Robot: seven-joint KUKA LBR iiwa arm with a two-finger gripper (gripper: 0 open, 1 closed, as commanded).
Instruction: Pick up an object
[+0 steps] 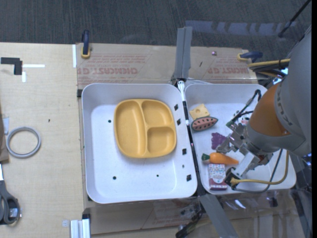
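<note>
The right bin (218, 94) holds a yellow cheese wedge (199, 111), a watermelon slice (204, 123), a purple grape bunch (218, 140), an orange carrot (221, 158) and a small red-and-white packet (217, 176). My gripper (234, 155) hangs low over the bin's front right part, right next to the carrot's right end and the grapes. The wrist hides its fingertips. The left bin (99, 182) holds a yellow divided plate (145, 128).
The grey arm with its orange band (270, 115) covers the right bin's right side. A yellow cable (257, 181) loops below the wrist. A grey tape ring (22, 142) and scissors (9, 207) lie on the bench at left.
</note>
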